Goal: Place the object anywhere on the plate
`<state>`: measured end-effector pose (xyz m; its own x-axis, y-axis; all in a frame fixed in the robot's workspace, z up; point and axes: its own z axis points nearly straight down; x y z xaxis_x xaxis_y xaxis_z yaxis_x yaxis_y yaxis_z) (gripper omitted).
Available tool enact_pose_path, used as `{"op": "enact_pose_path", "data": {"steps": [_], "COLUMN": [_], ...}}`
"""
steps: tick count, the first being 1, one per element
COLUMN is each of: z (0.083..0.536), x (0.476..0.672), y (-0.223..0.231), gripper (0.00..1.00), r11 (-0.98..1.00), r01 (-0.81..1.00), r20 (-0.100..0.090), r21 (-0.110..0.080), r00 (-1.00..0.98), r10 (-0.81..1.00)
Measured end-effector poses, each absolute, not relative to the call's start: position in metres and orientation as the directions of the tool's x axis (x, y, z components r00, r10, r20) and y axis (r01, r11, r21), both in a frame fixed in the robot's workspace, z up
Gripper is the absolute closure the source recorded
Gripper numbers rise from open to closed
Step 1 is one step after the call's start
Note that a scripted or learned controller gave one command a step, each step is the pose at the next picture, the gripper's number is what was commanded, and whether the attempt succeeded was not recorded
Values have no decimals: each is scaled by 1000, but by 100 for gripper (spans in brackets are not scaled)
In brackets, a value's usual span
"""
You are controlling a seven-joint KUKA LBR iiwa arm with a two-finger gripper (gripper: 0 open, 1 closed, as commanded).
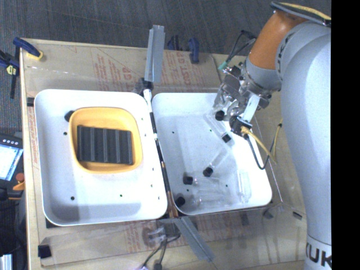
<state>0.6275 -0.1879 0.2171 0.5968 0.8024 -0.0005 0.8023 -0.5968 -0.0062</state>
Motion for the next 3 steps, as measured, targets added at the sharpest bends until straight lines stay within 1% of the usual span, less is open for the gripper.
{"op": "enact_pose_path", "data": {"steps": [1,2,3], "z": [205,260,197], "x": [637,638,606], "y": [-88,-7,9], "gripper": [100,100,100], "r11": [-471,-213,-24], "r01": [882,977,1000], "r20": [-1,-1,0], "r21": [-6,-1,-6], "r00": [471,213,24], "r10": [882,977,1000]}}
